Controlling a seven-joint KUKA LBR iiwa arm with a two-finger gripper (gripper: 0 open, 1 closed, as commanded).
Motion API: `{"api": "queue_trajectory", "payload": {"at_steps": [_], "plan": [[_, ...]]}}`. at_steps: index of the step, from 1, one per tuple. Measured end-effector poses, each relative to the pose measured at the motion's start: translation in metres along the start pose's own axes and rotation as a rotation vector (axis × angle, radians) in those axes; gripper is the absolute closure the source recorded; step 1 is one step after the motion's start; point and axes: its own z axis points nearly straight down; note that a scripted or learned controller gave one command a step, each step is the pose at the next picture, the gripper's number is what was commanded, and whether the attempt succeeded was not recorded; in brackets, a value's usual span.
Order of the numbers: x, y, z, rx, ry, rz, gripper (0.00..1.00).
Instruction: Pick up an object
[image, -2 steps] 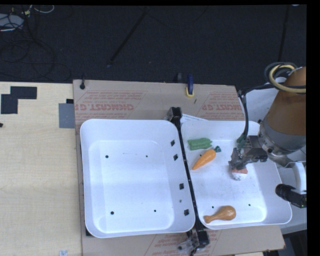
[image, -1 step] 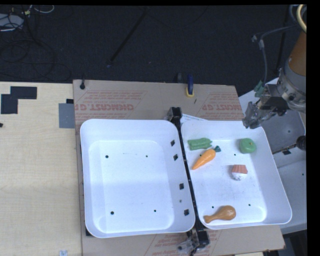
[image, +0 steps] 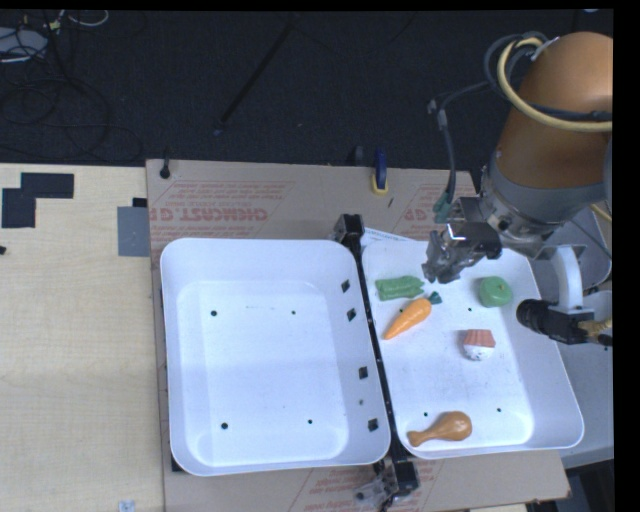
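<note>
My gripper (image: 438, 270) hangs over the upper middle of the right bin (image: 560, 400). Just left of its tip lies a flat green toy vegetable (image: 399, 288), and an orange carrot (image: 408, 319) with a green top lies just below it. A round green piece (image: 494, 292) sits to the gripper's right. A small red-and-white piece (image: 479, 344) rests near the bin's middle. A tan drumstick (image: 441, 430) lies near the front edge. I see nothing held at the gripper.
The left bin (image: 190, 300) stands beside the right one, joined by a black divider with clips (image: 365, 340). Both sit on a cardboard sheet (image: 250, 200). The grey and orange arm (image: 550, 120) comes in from the upper right.
</note>
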Motion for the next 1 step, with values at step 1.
{"api": "queue_trajectory", "payload": {"at_steps": [1], "plan": [[-0.0302,-0.0489,-0.0744,-0.005,-0.001,0.003,1.0]]}}
